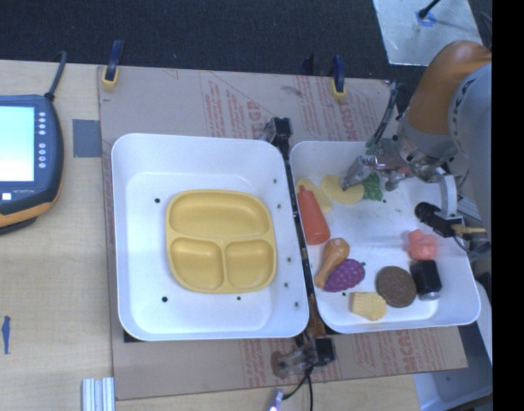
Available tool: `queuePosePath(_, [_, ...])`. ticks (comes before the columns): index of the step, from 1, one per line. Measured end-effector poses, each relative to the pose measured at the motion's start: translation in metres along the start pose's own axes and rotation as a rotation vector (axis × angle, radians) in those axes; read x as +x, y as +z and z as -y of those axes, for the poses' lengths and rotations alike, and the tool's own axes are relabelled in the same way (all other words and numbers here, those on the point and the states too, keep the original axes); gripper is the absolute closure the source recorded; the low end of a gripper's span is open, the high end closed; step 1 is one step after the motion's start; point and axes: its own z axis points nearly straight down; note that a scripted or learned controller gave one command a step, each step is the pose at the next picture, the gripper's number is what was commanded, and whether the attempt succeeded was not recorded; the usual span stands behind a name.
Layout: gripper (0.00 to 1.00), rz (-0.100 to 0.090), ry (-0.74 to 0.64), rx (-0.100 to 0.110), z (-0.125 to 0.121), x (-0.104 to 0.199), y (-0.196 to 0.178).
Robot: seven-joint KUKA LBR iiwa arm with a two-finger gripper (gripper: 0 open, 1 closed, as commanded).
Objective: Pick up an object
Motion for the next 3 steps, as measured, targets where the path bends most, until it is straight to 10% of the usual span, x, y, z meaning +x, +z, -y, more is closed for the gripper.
queuePosePath(1, [0.0, 0.001, 0.003, -0.003, 0.0, -0.031, 0.0])
queuePosePath(2, [0.0, 0.001, -0.001, 0.0, 0.0, 0.037, 0.0])
queuePosePath(3, [0.0, 0.001, 0.003, -0.002, 0.0, -0.049, 0.0])
